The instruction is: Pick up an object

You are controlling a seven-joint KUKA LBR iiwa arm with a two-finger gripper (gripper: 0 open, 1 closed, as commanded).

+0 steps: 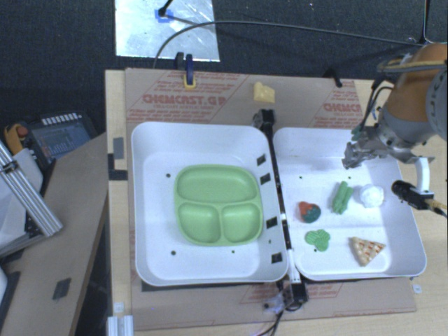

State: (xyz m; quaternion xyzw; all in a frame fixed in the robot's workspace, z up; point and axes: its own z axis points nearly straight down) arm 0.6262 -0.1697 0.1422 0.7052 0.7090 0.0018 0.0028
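My end effector (355,152) hovers over the right bin's (399,271) far side; grip state I can't tell. The green stick (341,197) below looks light, rigid: I'd pinch its narrow middle.

A green divided plate (215,205) sits in the left bin (150,145).

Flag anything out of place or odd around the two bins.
One thing stands out: a small yellow block lies outside both bins, on the board behind them. The other small items sit inside the right bin.
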